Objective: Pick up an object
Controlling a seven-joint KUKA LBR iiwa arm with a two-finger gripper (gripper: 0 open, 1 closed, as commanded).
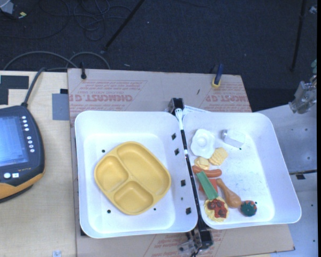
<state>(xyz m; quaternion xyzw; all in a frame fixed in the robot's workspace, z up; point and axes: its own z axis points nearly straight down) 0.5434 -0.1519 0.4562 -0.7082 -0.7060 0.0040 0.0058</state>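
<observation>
Two shallow white bins with rounded corners sit side by side on a sheet of brown cardboard printed with red lettering.

The left bin carries a yellow tray, smooth and glossy, a rounded square turned at a slant, split into three moulded compartments. It lies near the bin's middle, apart from all four walls.

The right bin holds small toy foods, all crowded toward its left wall:
- A fried egg, flat and white with a pale round yolk, lies toward the far left corner.
- A small white block, boxy with a grey end, sits just right of the egg, apart from it.
- A ridged yellow chip lies just in front of the egg, with a paler yellow piece beside it on the left.
- A sausage, red-orange and glossy, lies crosswise below them.
- A green stick, flat and straight, runs at a slant beneath the sausage.
- A brown drumstick lies just right of the stick.
- A red and yellow lump rests near the front left corner.
- A dark green ball with a red spot sits to its right.

At the far right edge a grey metal part of the arm hangs beyond the right bin, over a grey plate. Whether the gripper is wide or narrow cannot be told.

A handheld pendant with a lit blue screen rests on the bench's left side.
</observation>
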